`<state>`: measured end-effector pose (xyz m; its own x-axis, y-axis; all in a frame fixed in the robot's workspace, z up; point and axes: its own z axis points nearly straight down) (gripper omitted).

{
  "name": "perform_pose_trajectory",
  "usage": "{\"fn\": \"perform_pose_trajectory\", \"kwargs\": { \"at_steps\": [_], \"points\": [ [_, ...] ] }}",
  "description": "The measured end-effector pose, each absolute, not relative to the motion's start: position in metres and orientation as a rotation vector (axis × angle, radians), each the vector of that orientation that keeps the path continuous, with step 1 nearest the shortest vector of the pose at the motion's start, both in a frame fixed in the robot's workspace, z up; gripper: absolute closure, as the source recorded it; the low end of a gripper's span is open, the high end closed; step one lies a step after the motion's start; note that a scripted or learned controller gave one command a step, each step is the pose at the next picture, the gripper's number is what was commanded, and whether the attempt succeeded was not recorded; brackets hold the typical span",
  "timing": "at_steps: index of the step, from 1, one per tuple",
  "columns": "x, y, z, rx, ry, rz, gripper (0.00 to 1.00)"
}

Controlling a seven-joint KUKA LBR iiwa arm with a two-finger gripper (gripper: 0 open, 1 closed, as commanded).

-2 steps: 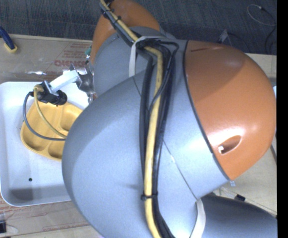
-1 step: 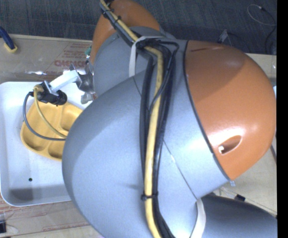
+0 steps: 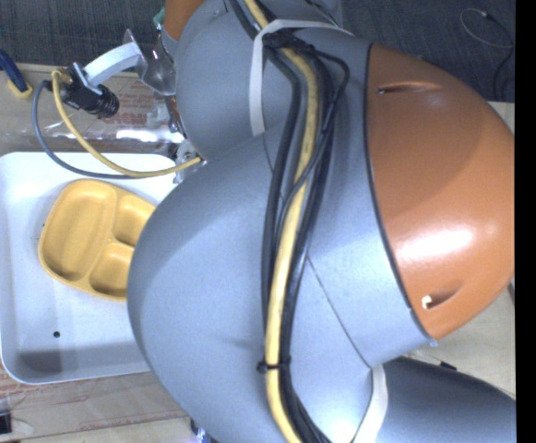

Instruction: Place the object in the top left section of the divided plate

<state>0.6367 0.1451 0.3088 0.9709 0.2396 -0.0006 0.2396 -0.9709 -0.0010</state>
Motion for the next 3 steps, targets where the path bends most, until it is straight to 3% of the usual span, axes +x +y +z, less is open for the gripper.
{"fn": "perform_pose_trajectory", "kwargs": {
  "at_steps": [1,2,3],
  "points": [
    [0.637,0.144,0.319,-3.118,-0.382,0.0,1.0],
    [0.596,0.198,0.223,-3.092,-0.547,0.013,1.0],
    [0.535,0.152,0.26,-3.107,-0.444,0.009,1.0]
  ]
}}
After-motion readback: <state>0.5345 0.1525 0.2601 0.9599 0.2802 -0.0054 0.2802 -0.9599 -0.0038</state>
